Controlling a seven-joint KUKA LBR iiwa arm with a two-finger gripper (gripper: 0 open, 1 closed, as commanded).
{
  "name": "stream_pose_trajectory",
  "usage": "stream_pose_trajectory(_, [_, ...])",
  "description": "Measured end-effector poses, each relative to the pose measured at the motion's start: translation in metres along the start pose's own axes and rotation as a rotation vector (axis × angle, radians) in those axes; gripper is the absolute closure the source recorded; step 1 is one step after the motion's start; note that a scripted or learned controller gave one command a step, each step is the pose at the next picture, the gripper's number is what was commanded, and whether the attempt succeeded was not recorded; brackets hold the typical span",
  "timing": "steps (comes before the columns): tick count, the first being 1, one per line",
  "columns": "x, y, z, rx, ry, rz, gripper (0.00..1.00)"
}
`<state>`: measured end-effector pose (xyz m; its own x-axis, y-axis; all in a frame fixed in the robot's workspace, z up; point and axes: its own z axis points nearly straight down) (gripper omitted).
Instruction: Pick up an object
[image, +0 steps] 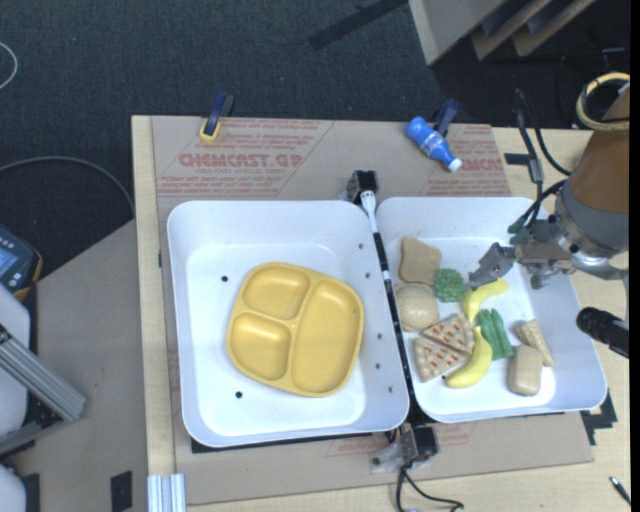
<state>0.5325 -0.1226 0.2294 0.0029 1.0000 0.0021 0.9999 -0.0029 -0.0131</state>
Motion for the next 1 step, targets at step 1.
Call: stream_pose_trajectory(1, [0.0, 0.0024, -0.0062, -0.013, -0.002, -0.003, 0.0])
